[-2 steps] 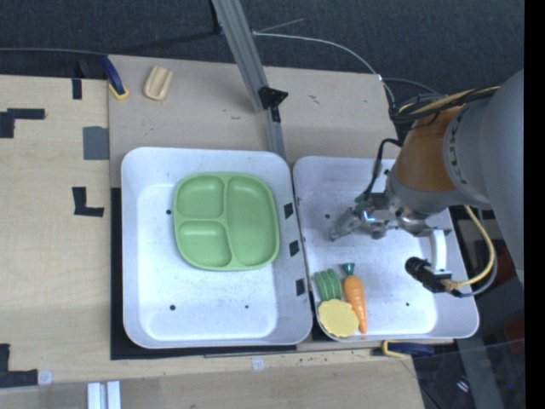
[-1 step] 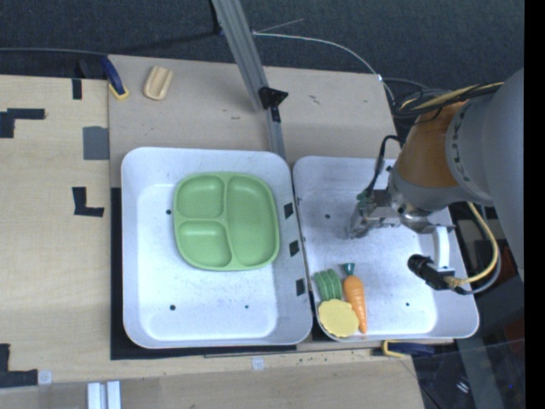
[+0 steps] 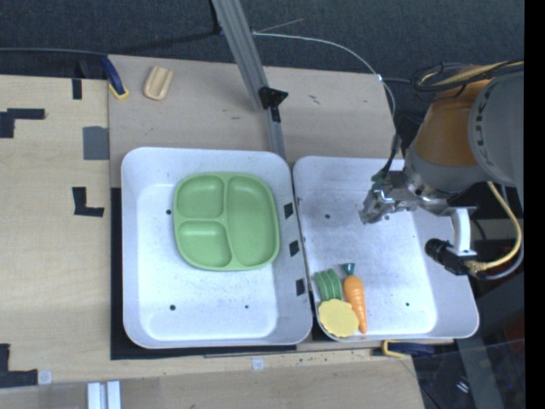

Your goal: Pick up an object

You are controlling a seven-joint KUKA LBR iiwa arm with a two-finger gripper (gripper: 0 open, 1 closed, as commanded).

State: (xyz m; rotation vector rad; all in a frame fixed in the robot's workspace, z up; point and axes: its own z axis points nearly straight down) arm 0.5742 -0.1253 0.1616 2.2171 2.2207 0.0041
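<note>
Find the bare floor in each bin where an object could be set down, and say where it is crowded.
Left bin: bare strip in front of the green divided plate. Right bin: bare middle and far floor, near the end effector. Crowded: its near-left corner, with carrot, green piece and yellow disc.

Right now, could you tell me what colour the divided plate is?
Light green; the divided plate shows best in the camera view.

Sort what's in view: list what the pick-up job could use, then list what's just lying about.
For the job:
gripper, over the right bin
carrot
yellow round piece
green ridged piece
green divided plate in the left bin

Lying about:
tan block on the bench
yellow-and-blue clip beside it
</note>
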